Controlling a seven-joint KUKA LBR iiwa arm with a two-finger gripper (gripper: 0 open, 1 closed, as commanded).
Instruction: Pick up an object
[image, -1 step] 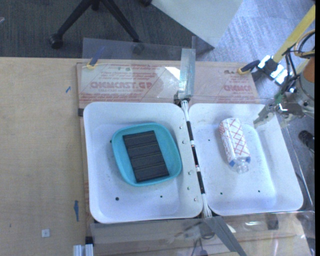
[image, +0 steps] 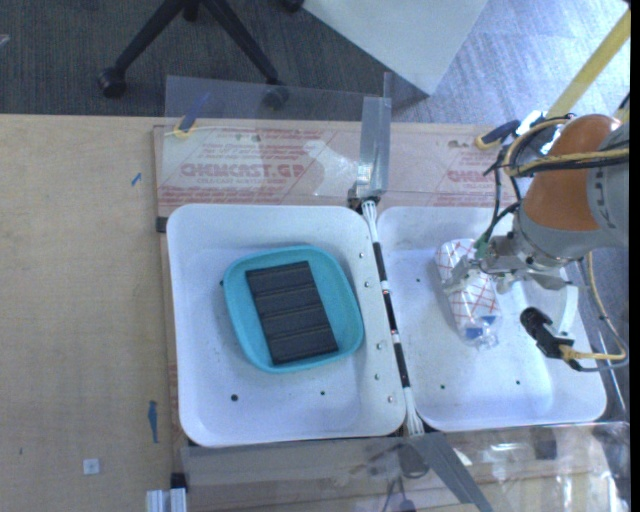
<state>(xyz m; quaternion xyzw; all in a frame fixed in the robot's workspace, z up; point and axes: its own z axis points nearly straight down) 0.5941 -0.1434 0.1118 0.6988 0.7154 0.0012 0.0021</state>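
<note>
Bench (image: 80, 350) of pale wood runs along the near and left side, bearing two white bins side by side. Left bin (image: 200, 400) holds a teal tray (image: 240, 330), set at a slight angle, with a dark ribbed slab (image: 290, 312) lying flat inside it. Behind both bins sits a clear sheet (image: 260, 165) with red lettering.

Right bin (image: 500, 400) contains the bundle (image: 468, 295), a crumpled white wrapper with red checks and a blue patch at its near end; it lies in the middle of the bin toward the far wall.

At the bundle's upper right edge is the gripper (image: 500, 268), close against the wrapper; whether it is apart or together cannot be told, and nothing shows the bundle held. The arm (image: 565, 200), orange-banded, reaches in from the right, with cables (image: 590, 345) trailing over the bin's right rim.
</note>
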